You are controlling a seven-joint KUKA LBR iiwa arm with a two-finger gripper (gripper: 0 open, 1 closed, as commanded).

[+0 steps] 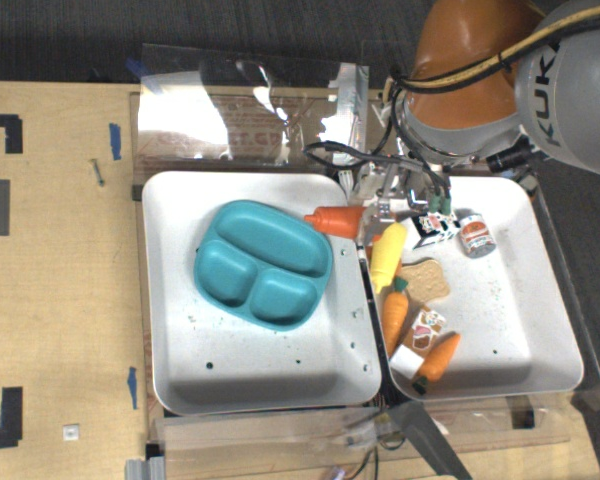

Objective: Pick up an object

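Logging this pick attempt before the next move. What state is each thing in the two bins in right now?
Teal divided plate: flat in left bin, right side up.
Orange carrot: lying across the bins' shared edge.
Yellow corn-like toy: lying in right bin.
Small can: tipped on its side.
Gripper: low at the bins' divide, near the carrot.
Right bin: holds the toy clutter.

Setting: robotics lab, test bench. Evidence: KUKA arm (540, 68), grey with orange band, cables looped at its wrist, at 1 o'clock; two white bins (180, 368) side by side at centre; plywood benchtop (50, 298) with black tape marks (5, 133) at 9 o'clock; clear plastic sheeting (240, 118) at 12 o'clock; toy food (388, 253) as test items.
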